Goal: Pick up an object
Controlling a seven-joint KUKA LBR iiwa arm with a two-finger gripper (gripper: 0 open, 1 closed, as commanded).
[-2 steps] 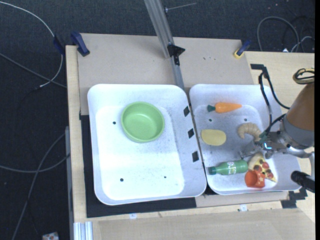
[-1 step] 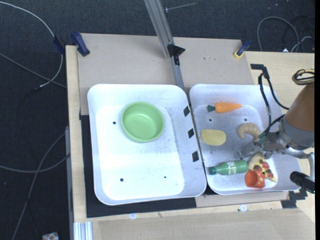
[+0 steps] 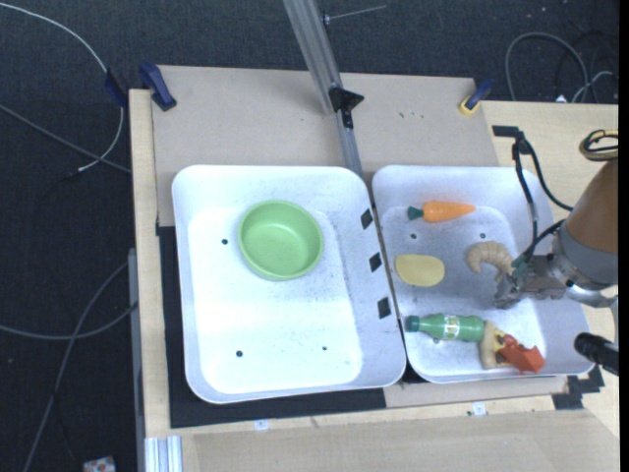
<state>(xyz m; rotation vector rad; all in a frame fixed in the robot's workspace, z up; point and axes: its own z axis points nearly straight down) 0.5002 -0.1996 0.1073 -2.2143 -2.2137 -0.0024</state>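
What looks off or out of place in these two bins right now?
Little stands out. The green bottle lies on its side in the right bin, beside a red and yellow toy. The green bowl sits upright in the left bin. No spill or damage shows.

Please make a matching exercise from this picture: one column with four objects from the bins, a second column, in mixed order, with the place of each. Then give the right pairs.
Objects:
1. green bowl
2. carrot
3. green bottle
4. yellow piece

Places:
A. far end of the right bin
B. near end of the right bin, lying on its side
C. left bin
D. middle of the right bin, between carrot and bottle

Pairs: 1-C, 2-A, 3-B, 4-D
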